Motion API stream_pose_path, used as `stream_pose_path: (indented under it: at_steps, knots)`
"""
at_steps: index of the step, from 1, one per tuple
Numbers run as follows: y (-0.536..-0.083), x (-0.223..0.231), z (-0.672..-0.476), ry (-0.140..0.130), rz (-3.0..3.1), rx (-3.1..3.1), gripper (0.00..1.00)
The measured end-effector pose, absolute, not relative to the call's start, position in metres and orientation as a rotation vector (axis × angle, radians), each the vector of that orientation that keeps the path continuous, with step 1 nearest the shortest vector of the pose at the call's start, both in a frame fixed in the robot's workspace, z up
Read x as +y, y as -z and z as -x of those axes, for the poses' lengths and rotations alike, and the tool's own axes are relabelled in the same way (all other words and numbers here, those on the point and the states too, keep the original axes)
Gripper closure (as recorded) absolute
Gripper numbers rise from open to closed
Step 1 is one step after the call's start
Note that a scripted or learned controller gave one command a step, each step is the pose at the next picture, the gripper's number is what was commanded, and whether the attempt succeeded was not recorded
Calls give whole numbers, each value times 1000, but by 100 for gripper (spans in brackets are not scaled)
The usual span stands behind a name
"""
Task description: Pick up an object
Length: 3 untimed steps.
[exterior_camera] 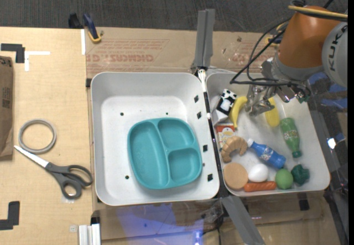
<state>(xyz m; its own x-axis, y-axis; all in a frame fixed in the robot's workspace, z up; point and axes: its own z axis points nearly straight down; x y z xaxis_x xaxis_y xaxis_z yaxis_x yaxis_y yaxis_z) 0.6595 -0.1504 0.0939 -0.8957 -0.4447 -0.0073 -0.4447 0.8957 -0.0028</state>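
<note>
- Nearest the camera, along the front wall of the right bin (pixel 316 144): a round tan disc (pixel 236 175), a white egg (pixel 258 172), an orange carrot (pixel 260 186), a green lime (pixel 284 178) and a dark green lump (pixel 301 174), packed close in a row.
- Behind that row: a blue bottle (pixel 266 153) lying tilted, a brown croissant-shaped piece (pixel 234 147) just beside it, and a small printed packet (pixel 224 133) against the bin's left wall.
- Green bottle (pixel 290 136) lies near the right wall; a yellow block (pixel 272 116) sits just behind it.
- Banana (pixel 238 110) stands curved beside a black-and-white die (pixel 225 100) at the back left of that bin.
- Gripper (pixel 256 107) hangs over the back of the right bin, between the banana and the yellow block; whether its jaws are released or clenched cannot be told, and nothing shows held in them.
- Left bin (pixel 105 128) holds a teal divided tray (pixel 164 152).
- On the bench left of the bins: scissors (pixel 58 171) and a roll of tape (pixel 37 135).
</note>
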Motion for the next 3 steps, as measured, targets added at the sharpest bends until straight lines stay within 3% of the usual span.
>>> stream_pose_path:
  at_steps: [1,2,3]
  knots:
    - [-93,-151,-658,-2,718,3058,0]
    - [-106,-220,-593,-2,812,3029,0]
    - [-92,-221,-531,0,559,3088,0]
